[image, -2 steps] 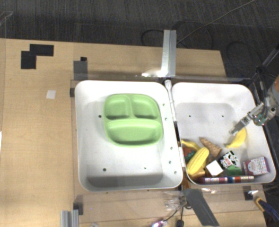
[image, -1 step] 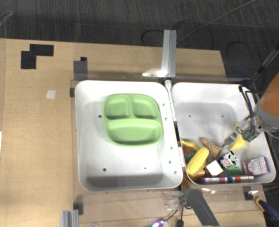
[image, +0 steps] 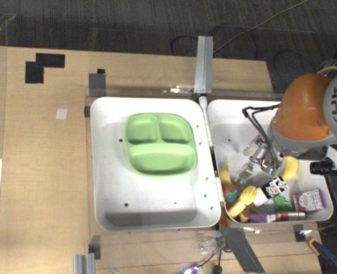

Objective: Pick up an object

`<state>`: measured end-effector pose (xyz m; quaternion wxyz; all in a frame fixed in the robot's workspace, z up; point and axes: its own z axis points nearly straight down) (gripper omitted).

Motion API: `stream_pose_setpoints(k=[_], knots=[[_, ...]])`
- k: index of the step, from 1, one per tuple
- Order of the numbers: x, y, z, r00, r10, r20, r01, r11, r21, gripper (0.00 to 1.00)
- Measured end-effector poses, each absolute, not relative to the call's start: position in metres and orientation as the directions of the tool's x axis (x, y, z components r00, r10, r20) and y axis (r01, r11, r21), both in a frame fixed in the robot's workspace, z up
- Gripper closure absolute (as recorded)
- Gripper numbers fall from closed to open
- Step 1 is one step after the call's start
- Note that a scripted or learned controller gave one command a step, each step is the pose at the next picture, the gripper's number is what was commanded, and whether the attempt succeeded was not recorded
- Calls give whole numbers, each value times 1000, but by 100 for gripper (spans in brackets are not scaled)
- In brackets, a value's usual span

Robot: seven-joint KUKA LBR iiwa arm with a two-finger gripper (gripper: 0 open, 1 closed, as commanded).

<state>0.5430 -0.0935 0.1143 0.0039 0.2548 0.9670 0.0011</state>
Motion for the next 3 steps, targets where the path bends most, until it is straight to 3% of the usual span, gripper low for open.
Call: stream_pose_setpoints(k=[1,2,3], knots=[[553,-105,94,-638,770,-6,770,638,7,0],[555,-104,106,-640,768,-10,768,640,13,100],[600,-129,91,-391,920,-7,920,391,13,100]])
